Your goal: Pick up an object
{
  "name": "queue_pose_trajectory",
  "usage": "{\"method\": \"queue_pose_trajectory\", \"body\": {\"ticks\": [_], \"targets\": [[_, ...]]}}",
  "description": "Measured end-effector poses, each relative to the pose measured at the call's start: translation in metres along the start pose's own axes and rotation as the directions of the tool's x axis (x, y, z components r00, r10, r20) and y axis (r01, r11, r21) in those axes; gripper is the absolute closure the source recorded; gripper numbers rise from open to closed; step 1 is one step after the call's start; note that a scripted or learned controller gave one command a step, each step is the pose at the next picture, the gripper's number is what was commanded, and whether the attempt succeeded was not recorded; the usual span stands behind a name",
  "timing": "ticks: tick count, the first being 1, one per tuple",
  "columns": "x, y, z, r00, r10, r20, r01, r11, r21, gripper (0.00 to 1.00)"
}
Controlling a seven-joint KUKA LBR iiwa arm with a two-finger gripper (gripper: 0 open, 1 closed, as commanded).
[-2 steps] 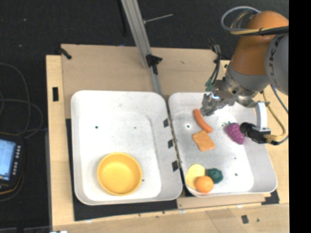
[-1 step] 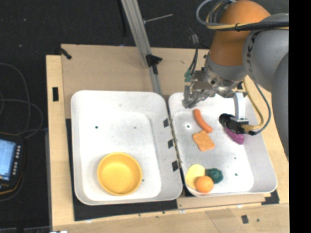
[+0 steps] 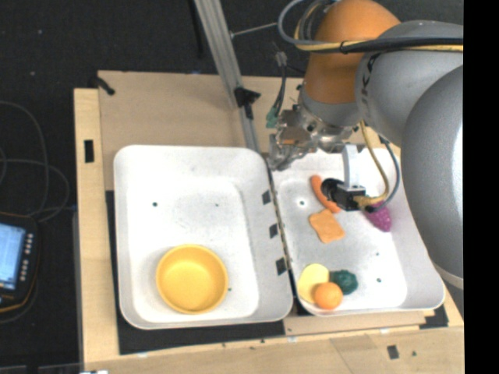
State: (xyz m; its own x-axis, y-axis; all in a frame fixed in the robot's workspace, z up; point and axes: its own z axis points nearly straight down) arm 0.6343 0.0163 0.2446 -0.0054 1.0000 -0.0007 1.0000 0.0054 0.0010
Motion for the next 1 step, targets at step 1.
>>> {"method": "queue_pose_trajectory", "body": {"ticks": [1], "targets": [[0.0467,0.0110,0.0103,1.000,0.000,0.000,0.000,1.000,0.000,1.00]]}}
